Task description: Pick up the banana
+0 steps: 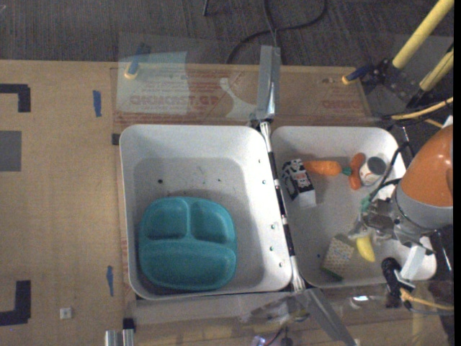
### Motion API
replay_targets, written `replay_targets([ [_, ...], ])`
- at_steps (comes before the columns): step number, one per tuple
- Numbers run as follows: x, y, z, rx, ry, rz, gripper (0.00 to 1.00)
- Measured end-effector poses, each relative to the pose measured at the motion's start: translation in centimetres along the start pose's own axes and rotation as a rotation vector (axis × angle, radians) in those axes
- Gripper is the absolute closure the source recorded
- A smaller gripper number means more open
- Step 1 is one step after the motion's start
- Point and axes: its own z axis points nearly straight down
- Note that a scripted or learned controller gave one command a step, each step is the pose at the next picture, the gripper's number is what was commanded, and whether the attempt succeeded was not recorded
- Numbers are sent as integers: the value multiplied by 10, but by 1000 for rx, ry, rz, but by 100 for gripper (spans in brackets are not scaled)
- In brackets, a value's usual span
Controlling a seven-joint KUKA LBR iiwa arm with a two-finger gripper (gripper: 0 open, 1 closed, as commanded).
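So the banana [366, 249] is sitting low in the right bin [317, 139], lower right of the frame, next to a tan sponge [337, 256]. The gripper [369, 225] is right on top of it, but honestly can't tell how far open it is or whether it's got hold of anything. Left bin [144, 146] has a teal divided plate [187, 243].

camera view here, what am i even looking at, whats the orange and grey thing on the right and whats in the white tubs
One camera looks down at a slant on a bench with two shallow white bins. The grey and orange shape is a robot arm reaching in from the right; its gripper hangs just above a small yellow banana, the thing it should pick up. Whether it grips it is unclear. The left bin holds a teal divided plate. The right bin also holds an orange carrot, a black-and-white carton and a sponge.
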Motion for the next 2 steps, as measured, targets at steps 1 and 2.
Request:
replay_targets([
  [1, 3, 5, 5, 0, 1, 21, 100],
  [2, 63, 5, -122, 0, 0, 18, 100],
])
